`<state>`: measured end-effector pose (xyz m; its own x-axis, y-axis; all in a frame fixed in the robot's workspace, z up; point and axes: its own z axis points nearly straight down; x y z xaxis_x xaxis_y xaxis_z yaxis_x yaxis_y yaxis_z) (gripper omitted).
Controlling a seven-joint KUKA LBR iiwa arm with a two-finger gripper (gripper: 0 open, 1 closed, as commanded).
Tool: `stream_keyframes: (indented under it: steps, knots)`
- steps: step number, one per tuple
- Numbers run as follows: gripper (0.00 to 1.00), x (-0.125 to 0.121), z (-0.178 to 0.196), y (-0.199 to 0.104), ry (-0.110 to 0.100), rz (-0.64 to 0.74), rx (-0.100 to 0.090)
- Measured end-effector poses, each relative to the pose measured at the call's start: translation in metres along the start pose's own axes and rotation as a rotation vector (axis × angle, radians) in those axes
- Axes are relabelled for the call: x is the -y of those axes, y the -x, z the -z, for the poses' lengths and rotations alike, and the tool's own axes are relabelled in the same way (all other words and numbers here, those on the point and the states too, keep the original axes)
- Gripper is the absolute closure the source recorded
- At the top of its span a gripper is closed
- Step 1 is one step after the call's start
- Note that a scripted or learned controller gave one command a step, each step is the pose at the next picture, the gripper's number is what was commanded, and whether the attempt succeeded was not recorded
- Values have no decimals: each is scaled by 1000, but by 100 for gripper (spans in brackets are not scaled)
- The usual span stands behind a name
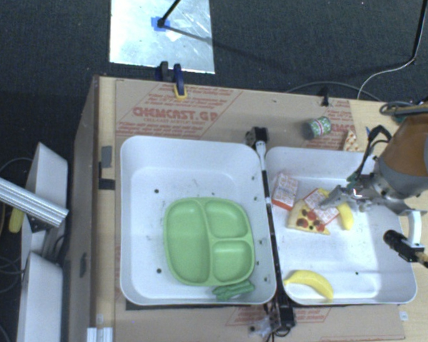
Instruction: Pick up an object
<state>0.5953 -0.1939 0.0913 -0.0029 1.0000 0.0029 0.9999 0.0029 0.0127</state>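
Gripper (343, 197) reached into the right bin (394, 283) from the right, hanging over a small yellow piece (346, 217) that lay just beneath it; whether it was clamped could not be told. That piece ran lengthwise toward the bin's near wall, beside a pizza slice (309, 219). A banana (310, 283) lay well apart by the near wall. Left bin (146, 163) held a green tray (209, 240).

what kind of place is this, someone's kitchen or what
Probably a robot lab, not a kitchen: a grey and orange arm reaches over two white bins on a workbench. They hold toy food, like a banana and pizza slice, with cables nearby.
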Motion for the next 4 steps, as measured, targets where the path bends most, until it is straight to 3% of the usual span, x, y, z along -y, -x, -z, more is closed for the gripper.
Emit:
stream_keyframes:
  steps: [1, 2, 3, 4]
  knots:
    - [0, 13, 22, 1, -10, -2, 4]
    - [0, -50, 37, -32, -9, 2, 3]
    - [0, -21, 0, -8, 2, 0, 2]
    - [0, -30, 41, -53, -8, 1, 4]
